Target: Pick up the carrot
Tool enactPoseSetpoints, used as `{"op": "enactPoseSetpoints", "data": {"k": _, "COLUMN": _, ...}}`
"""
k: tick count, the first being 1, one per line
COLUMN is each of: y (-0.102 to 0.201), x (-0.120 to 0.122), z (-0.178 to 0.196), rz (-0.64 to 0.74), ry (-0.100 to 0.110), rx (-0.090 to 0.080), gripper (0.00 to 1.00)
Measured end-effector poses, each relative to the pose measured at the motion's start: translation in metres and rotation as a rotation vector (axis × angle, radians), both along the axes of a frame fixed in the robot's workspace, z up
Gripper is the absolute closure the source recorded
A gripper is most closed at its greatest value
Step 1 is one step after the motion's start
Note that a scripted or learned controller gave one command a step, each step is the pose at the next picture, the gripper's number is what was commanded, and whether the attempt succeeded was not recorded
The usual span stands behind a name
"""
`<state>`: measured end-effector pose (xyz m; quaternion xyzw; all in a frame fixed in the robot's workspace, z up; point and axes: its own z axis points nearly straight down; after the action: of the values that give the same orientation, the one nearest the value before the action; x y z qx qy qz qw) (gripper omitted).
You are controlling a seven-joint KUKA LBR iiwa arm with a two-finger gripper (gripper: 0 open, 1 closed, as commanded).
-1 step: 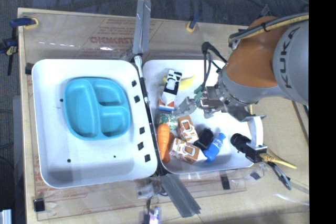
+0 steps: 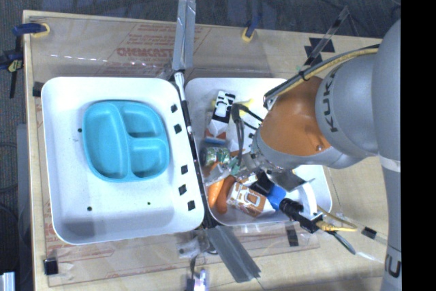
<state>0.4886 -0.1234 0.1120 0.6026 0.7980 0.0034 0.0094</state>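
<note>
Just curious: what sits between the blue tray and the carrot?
In the camera view, the two bins' adjoining walls with small black markers lie between the blue tray and the carrot.

Grey arm with orange band [image 2: 300, 126] overhangs right shallow white bin [image 2: 320, 195]; orange carrot [image 2: 216, 194] lies near its front-left corner; left white bin [image 2: 61, 146] holds a blue compartment tray [image 2: 126, 140].

1 fixed camera above bench [image 2: 102, 37], slanted downward, mid-range; both bins [image 2: 61, 215] framed.
</note>
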Motion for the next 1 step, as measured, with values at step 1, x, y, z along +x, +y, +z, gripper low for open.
{"op": "enactPoseSetpoints", "data": {"k": 1, "y": 0.0072, "x": 0.0146, "z": 0.0085, "rz": 0.092, "ry": 0.029, "rx": -0.003, "gripper": 0.0}}
